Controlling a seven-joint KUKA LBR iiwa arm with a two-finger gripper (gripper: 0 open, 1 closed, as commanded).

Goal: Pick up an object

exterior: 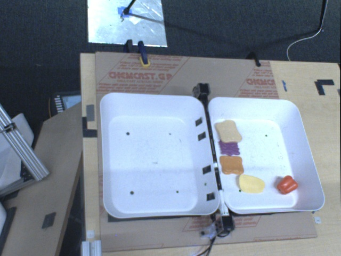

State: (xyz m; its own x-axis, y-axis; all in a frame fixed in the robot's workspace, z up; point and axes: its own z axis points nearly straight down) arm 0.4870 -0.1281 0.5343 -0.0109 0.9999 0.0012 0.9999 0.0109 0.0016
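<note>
1. Right bin [298, 121]: five objects are held; a tan slice [228, 130], purple piece [229, 148] and orange slice [232, 165] are ranged along its left wall.
2. A yellow piece [251, 184] and red piece [286, 184] are seen near the front wall.
3. Left bin [154, 103]: set beside the right bin; the gripper's state cannot be told.

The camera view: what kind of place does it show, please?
Probably a robot test bench in a lab: two shallow white plastic bins side by side on a cardboard-covered bench, with small toy-like food pieces inside the right bin.
</note>
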